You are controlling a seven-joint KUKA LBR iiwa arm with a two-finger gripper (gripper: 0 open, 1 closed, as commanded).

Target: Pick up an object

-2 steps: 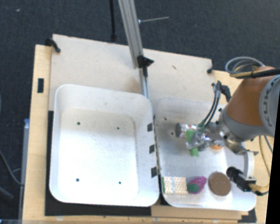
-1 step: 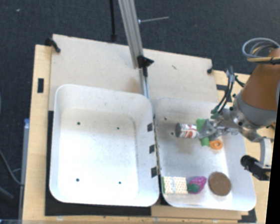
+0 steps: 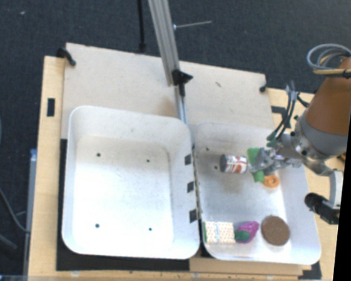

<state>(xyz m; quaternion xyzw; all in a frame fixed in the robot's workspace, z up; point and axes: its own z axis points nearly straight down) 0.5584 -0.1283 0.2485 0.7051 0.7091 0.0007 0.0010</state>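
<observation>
Three things sit at the right bin's (image 3: 288, 253) near edge: a patterned block (image 3: 219, 232), purple toy (image 3: 247, 230), brown disc (image 3: 275, 230). Farther back a can (image 3: 234, 164) lies by the claw (image 3: 262, 160), its grip unclear.

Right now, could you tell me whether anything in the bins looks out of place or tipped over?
The small can with the red label lies on its side in the right bin, beside the gripper. The other items sit along the near edge; nothing looks spilled or damaged.

Tool (image 3: 262, 160) beside can (image 3: 234, 164)
</observation>
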